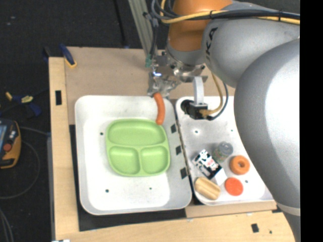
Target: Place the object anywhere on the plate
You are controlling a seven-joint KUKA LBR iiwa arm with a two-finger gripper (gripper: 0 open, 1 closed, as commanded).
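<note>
Where it hangs: an orange sausage-shaped object [160, 108], smooth and slightly curved, hangs at the green plate's far right corner.
Gripper [157, 91]: metal fingers closed narrowly on the sausage's top end.
Plate [137, 147]: green plastic, rounded, three compartments, in the left bin [91, 185].
Right bin [202, 130]: bread roll [207, 188], orange ring [239, 165], red-orange ball [233, 186], black-and-white cow-patterned packet [207, 162], no legible writing.
</note>
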